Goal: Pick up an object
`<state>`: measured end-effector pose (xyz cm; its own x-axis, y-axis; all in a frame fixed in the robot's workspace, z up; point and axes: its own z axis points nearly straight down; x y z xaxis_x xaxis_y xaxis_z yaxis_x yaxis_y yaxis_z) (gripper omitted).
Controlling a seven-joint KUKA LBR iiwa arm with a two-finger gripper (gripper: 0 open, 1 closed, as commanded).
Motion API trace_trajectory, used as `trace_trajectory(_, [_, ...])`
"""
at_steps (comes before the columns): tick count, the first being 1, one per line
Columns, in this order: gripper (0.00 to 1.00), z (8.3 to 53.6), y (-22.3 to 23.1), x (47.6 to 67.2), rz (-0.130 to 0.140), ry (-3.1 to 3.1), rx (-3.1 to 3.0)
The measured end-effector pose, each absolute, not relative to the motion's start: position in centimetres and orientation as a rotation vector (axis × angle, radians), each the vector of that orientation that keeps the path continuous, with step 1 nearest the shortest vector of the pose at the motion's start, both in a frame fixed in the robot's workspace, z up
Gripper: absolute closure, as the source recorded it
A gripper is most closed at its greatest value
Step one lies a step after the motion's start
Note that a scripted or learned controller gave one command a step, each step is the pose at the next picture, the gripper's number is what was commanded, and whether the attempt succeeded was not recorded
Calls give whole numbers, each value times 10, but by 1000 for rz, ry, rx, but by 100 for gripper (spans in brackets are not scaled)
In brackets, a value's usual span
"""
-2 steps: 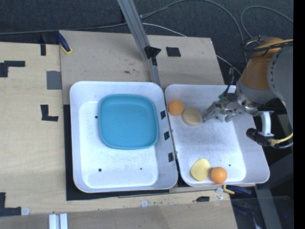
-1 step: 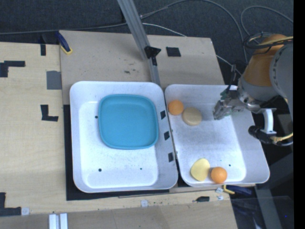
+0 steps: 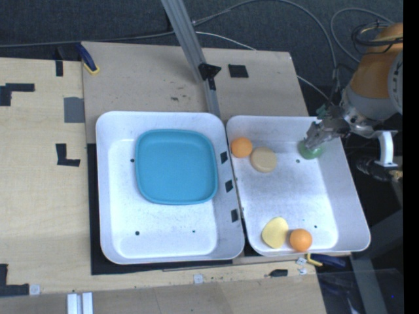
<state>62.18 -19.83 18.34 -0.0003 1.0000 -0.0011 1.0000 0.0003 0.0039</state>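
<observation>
Green object (image 3: pixel 310 150) under fingers (image 3: pixel 315 138), grip unclear | beige disc (image 3: pixel 264 159), orange ball (image 3: pixel 241 148) left | blue plate (image 3: pixel 176 166) apart

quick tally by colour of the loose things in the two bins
Orange: 2, one ball at the right bin's top left, one at its bottom
Beige: 1, a round piece
Yellow: 1, a piece
Green: 1, an object under the gripper
Blue: 1, a plate in the left bin
Total: 6

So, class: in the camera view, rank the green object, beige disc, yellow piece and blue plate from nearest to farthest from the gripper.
From the gripper:
1. Green object, right bin's far right edge.
2. Beige disc, right bin, far part.
3. Yellow piece, right bin, near end.
4. Blue plate, left bin.
</observation>
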Motion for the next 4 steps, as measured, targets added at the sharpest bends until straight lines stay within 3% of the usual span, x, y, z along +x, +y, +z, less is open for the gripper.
trace_trajectory(1, [100,246,-202,622,4,2219,2219])
trace_trajectory(2, [100,251,-202,623,0,2222,2221])
trace_trajectory(4, [100,231,-103,641,0,2228,2218])
